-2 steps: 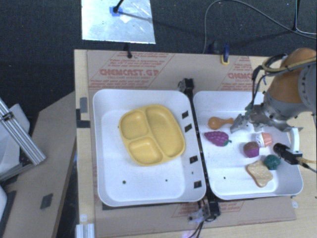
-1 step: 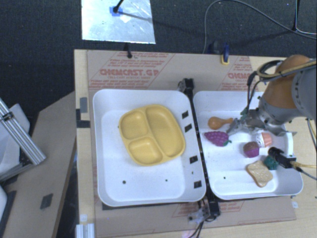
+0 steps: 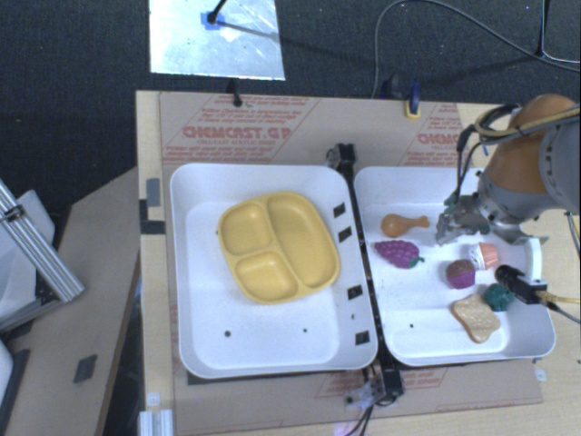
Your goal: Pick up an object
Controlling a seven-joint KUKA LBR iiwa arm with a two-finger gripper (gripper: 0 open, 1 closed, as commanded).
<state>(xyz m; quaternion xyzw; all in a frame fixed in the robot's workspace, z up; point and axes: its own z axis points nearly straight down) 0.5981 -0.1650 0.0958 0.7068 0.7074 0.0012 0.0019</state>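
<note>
The right bin (image 3: 427, 348) holds several toy foods: an orange drumstick (image 3: 403, 223), purple grapes (image 3: 398, 253), a maroon piece (image 3: 460, 273), a small orange and white piece (image 3: 486, 255), a green piece (image 3: 498, 296) and a slice of toast (image 3: 476, 319). My gripper (image 3: 451, 226) hangs low over the bin's upper right part, just right of the drumstick and above the maroon piece. Nothing is visibly held.
The left bin (image 3: 204, 334) carries a yellow divided plate (image 3: 277, 245). A black divider (image 3: 359, 252) runs between the bins. The grey and orange arm (image 3: 531, 157) covers the right bin's far right corner. Cables lie behind the bench.
</note>
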